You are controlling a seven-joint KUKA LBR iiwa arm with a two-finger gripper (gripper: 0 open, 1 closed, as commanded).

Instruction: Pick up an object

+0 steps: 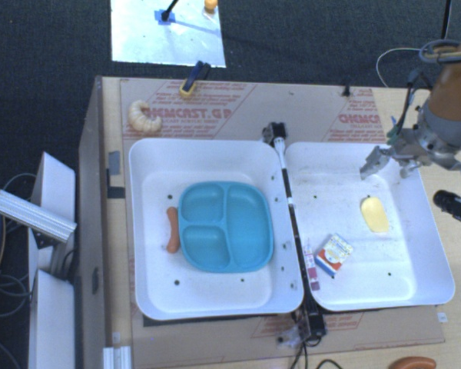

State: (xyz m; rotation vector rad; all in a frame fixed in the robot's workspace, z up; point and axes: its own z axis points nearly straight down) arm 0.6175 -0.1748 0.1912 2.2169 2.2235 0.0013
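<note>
Status: no pick yet, as far as I can judge. Gripper (390,160) hangs over the back of the right bin (426,206), arm (449,98) coming in from the right. I read the fingers as spread, one tip at the left and one nearer the wrist, with nothing between them.

Likeliest target is the yellow object (375,214), lying flat on the right bin's floor, just in front of the gripper and a little to its right, apart from it. What's left: line up, descend, close, lift. So basically everything.

Also in the right bin: a small printed packet (333,253), toward the front-left from the yellow object, near but not touching it. Nothing crowds the yellow object, so approach looks clear; it is low and rounded, so I'd guess a slip is the main risk.

Left of the right bin: left bin (150,206) with a blue divided tray (225,226) and an orange sausage-shaped piece (172,230) just beside the tray's left edge. The divider rail (288,206) runs between the bins, not in the way.
</note>
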